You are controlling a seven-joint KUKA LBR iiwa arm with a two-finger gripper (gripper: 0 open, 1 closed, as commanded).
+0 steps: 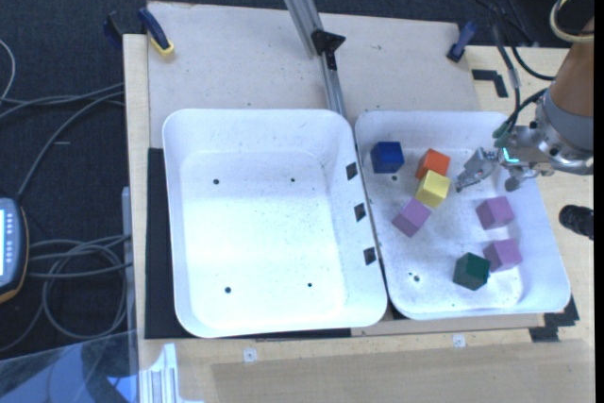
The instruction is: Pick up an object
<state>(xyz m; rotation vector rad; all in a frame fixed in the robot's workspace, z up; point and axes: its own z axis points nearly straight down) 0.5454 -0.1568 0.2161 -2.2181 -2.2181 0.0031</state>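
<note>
Beside gripper (494, 167): yellow cube (433, 190), edges tilted.

Robot lab, clamped bench (236, 52), floor cables (57, 250)

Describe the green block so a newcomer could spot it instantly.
Look at the right-hand white bin, the one that holds the small blocks. Go to its near edge, below the gripper, where the green block sits just left of a purple block. It is the only dark green piece there; the others are purple, blue, orange or yellow.
</note>
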